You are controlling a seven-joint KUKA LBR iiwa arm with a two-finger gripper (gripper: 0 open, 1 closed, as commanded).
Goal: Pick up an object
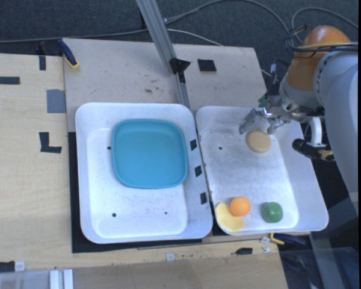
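In the right bin point(301, 179) a cream round object point(259, 142) lies near the far end. My gripper point(260, 125) hangs right over its far edge, fingers spread and open, with nothing between them. An orange ball point(239, 206) rests on a yellow piece point(227, 220) at the bin's near left corner. A green object point(272, 212) sits just right of them. The grey arm with its orange band point(316, 47) comes in from the upper right.
The left bin point(93, 209) holds a blue square plate point(149, 153). A metal post point(162, 35) rises behind the bins, ending at a black clamp point(179, 66). Black cables run near the arm at the right bin's far edge.
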